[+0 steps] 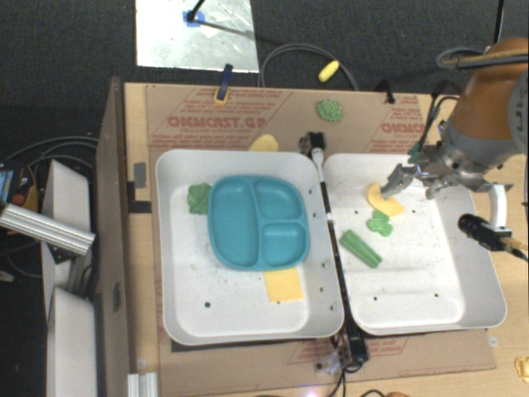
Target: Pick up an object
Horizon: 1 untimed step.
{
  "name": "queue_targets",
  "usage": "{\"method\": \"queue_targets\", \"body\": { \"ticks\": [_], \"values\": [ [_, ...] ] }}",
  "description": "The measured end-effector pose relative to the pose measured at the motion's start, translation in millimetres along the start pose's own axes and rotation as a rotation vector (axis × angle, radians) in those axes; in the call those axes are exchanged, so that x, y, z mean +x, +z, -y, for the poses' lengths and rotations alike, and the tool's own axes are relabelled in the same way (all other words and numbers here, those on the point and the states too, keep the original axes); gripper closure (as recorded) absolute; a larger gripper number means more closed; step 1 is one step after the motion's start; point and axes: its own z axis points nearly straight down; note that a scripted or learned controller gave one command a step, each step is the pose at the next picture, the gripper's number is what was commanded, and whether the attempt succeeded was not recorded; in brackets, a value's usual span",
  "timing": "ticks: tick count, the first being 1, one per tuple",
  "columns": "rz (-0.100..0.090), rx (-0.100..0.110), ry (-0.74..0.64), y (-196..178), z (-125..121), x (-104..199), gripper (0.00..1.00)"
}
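My gripper [416,186] hangs over the back of the right bin [430,308], open, with its two fingers spread and nothing between them. Its left finger [395,182] is right above a flat yellow piece [386,203] lying on the bin floor. Just in front of that piece sits a small green knobbly toy [380,224]. A green cylinder [361,248] lies slantwise nearer the bin's left wall. The grey arm with its orange band [488,106] reaches in from the right.
The left bin [186,304] holds a teal divided plate [258,222], a green leafy piece [198,198] and a yellow square [284,285]. Behind the bins on the cardboard lie a yellow piece [264,144], a green round toy [330,110] and a yellow toy [328,71].
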Motion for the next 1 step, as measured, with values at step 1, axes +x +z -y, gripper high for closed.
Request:
{"method": "queue_targets", "body": {
  "ticks": [1],
  "values": [
    [0.001, 0.003, -0.002, 121.0, -17.8, -0.5, 0.0]
  ]
}}
